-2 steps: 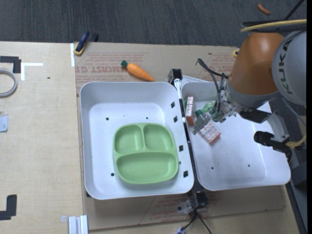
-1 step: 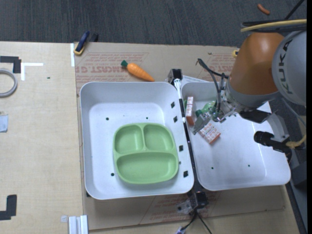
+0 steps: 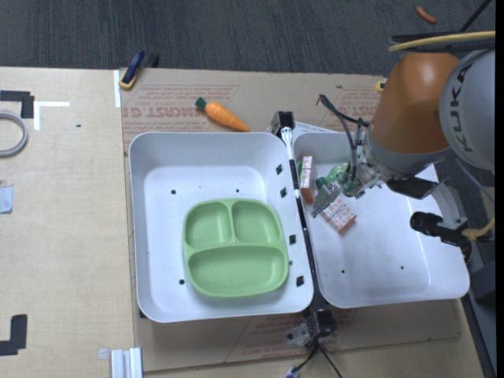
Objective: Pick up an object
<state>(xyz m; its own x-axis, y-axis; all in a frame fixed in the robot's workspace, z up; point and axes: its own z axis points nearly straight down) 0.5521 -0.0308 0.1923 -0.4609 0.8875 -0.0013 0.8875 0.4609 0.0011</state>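
Small packaged objects lie in the right shallow white plastic bin [image 3: 409,278], near its left wall toward the far corner: a red-and-white patterned packet [image 3: 339,214], a narrow white-and-red box [image 3: 305,170] close against the wall, and a green-and-white crinkled item [image 3: 334,181] between them, just under the gripper [image 3: 352,181]. Whether the gripper is parted or closed, or grips anything, cannot be told, since the grey arm with its orange band [image 3: 413,105] hides it from above. The two bins sit side by side on a tan cardboard sheet printed in red, which covers a pale wooden surface [image 3: 63,235]; dark grey carpet runs along the far edge. The left white bin [image 3: 150,235] holds one pale green three-compartment plastic plate [image 3: 235,247], lying flat near its middle. One orange toy carrot with a green top [image 3: 222,114] lies on the cardboard beyond the left bin's far edge. One blue-and-yellow clip [image 3: 131,69] sits at the cardboard's far left corner.
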